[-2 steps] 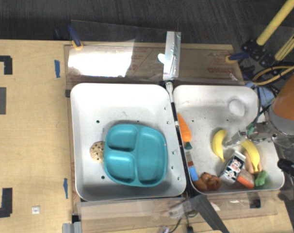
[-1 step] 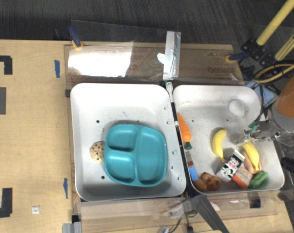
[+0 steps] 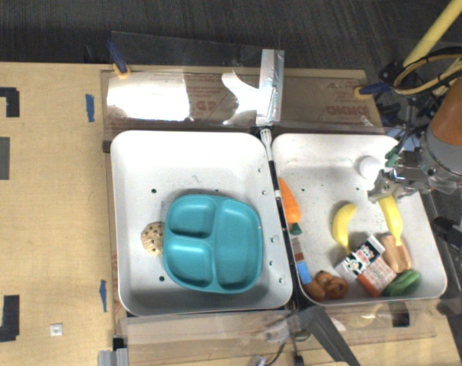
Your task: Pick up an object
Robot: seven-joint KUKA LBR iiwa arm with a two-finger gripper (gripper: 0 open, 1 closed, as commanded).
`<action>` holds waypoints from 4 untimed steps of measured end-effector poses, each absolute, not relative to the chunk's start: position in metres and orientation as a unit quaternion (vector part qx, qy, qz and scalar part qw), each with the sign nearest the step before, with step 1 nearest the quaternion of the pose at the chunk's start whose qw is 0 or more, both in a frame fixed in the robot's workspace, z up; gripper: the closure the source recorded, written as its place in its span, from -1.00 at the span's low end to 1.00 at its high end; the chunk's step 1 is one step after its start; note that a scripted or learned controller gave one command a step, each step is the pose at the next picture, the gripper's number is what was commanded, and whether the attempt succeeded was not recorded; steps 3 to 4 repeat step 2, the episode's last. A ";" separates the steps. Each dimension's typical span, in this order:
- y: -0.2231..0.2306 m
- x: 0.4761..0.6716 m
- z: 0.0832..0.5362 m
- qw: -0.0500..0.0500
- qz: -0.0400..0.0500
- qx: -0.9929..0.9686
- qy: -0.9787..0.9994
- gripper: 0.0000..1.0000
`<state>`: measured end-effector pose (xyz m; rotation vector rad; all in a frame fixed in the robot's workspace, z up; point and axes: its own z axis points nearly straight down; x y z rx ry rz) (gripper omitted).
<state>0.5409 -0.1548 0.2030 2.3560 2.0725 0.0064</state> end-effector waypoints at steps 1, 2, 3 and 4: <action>-0.188 0.540 0.116 -0.004 -0.001 0.763 0.647 1.00; -0.119 0.558 0.214 0.002 0.003 0.790 0.613 1.00; -0.119 0.558 0.214 0.002 0.003 0.790 0.613 1.00; -0.119 0.558 0.214 0.002 0.003 0.790 0.613 1.00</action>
